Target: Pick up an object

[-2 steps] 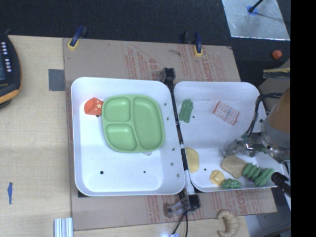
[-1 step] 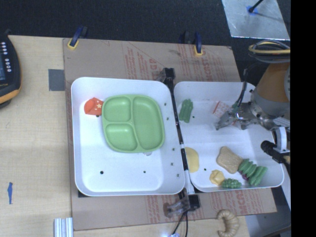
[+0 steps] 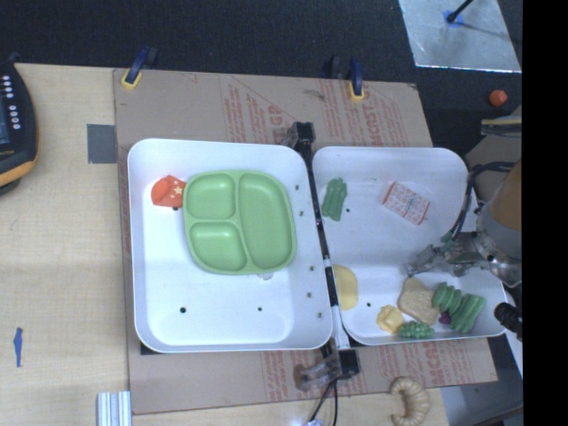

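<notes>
The right bin [image 3: 390, 162] holds several small things: a green pickle-like piece [image 3: 334, 199] at its left, a red-and-white packet [image 3: 406, 202] at the back, and a pale yellow piece [image 3: 344, 287] by the left wall. At the front lie a tan bread slice [image 3: 418, 303], a small yellow piece [image 3: 389, 318], a green bumpy piece [image 3: 414, 330] and a green ridged vegetable [image 3: 459, 306]. My gripper [image 3: 428, 259] hangs low over the right bin, just above and behind the bread slice. Nothing shows in its grasp.
In the left bin [image 3: 160, 318] a green divided plate [image 3: 240, 222] sits with a red toy [image 3: 167, 192] at its left. Clamps [image 3: 355, 82] pin the cardboard underlay. A tan curled object [image 3: 410, 399] lies outside the bins in front, and a black pendant [image 3: 13, 122] sits far left.
</notes>
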Robot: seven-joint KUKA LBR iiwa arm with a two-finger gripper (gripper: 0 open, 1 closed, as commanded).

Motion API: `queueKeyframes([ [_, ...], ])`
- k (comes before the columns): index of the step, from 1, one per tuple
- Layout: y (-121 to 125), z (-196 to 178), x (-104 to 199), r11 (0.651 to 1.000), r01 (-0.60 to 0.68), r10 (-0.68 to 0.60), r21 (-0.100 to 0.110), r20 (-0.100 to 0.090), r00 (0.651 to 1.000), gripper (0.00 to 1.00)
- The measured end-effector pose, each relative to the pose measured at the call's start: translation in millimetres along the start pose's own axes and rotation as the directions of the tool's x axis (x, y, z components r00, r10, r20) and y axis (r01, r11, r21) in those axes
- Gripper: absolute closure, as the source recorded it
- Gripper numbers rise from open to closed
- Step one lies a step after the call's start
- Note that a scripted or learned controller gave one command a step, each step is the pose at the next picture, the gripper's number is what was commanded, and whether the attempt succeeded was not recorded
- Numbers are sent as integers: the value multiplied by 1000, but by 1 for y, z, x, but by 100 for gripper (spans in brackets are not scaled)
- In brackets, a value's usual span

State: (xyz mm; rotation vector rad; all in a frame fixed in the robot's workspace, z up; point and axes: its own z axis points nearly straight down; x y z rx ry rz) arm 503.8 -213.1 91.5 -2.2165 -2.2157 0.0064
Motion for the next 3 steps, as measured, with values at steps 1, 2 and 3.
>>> queueKeyframes([
  [1, -30, 1, 43, 1000, 7, -7, -1, -1, 1000, 0],
  [2, -28, -11, 40, 1000, 5, -5, -6, 2, 1000, 100],
  [3, 53, -92, 33, 1000, 8, -8, -19, 6, 1000, 100],
])
